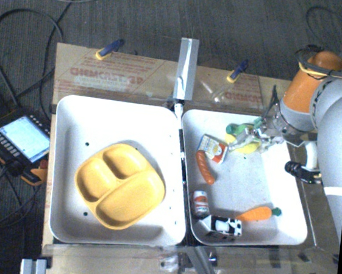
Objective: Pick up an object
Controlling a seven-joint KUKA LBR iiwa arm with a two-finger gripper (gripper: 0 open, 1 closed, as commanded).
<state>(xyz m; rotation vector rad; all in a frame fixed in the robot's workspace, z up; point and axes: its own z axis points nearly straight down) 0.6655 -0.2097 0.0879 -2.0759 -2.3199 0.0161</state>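
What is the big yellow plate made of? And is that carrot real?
The yellow divided plate looks like smooth plastic: one even colour, rounded moulded sections and a soft shine. The carrot in the right bin is probably a toy, plastic or rubber, since its orange is perfectly even and its green tip is a neat stub. From this far away I can't be sure.

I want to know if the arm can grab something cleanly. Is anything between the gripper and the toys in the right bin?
Nothing visible is. The gripper is already low over the right bin's far corner, right at a green and yellow toy. The small carton, sausage, can and carrot lie uncovered.
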